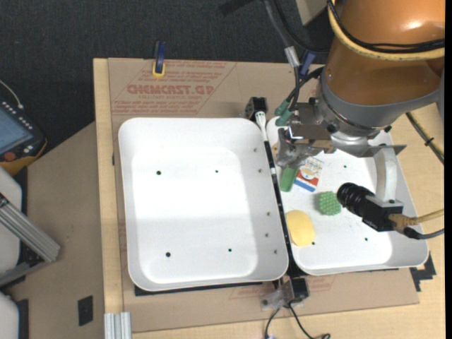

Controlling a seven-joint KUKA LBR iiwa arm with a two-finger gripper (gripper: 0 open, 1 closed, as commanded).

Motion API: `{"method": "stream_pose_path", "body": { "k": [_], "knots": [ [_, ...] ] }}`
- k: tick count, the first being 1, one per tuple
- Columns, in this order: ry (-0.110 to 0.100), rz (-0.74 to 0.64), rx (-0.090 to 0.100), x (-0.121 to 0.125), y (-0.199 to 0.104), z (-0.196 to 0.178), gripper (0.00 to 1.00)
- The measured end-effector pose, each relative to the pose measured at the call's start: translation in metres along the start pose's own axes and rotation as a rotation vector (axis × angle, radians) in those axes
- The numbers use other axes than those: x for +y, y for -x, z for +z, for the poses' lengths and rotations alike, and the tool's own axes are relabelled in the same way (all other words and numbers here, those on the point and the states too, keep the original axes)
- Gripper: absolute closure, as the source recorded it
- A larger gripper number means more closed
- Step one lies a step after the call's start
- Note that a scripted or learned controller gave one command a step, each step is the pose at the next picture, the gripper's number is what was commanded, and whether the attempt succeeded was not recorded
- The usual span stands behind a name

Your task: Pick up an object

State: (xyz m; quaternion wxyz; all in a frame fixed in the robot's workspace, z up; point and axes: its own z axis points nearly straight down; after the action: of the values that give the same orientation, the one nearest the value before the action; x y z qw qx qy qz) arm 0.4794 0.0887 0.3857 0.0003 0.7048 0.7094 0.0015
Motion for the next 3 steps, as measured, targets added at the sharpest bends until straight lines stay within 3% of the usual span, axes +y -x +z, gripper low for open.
{"method": "stream_pose_path", "body": {
  "k": [1,2,3],
  "knots": [
    [-0.006,0.016,-0.004,-0.001,0.082,0.028,1.0],
    [0.001,-0.001,0.001,0.0,0.012,-0.001,1.0],
    [-0.007,0.005,-0.002,0.0,0.002,0.023,1.0]
  ]
}}
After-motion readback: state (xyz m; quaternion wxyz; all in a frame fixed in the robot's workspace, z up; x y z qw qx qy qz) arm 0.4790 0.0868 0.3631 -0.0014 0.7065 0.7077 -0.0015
